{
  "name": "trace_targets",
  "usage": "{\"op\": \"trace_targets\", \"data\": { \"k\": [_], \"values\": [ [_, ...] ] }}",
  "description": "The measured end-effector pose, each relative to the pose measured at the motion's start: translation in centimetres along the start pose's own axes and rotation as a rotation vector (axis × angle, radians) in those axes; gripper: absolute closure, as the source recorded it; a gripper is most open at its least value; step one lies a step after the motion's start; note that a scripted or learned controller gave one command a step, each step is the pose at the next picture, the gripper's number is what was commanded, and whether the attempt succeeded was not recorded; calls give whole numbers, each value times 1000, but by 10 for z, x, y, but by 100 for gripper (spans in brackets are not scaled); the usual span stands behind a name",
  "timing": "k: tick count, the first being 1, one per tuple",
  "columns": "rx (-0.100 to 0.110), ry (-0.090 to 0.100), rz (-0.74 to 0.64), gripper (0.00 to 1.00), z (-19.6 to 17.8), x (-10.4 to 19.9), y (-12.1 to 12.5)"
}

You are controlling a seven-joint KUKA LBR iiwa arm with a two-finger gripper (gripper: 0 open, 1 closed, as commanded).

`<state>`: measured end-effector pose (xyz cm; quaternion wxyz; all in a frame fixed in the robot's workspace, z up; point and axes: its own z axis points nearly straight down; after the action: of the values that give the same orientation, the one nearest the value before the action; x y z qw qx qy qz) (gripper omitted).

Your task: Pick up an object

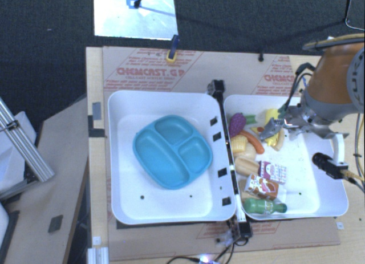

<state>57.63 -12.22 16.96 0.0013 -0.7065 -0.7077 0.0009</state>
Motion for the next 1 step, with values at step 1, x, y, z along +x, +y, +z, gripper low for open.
{"op": "trace_targets", "data": {
  "k": [1],
  "values": [
    [1,1,0,0,44,5,-1]
  ]
}}
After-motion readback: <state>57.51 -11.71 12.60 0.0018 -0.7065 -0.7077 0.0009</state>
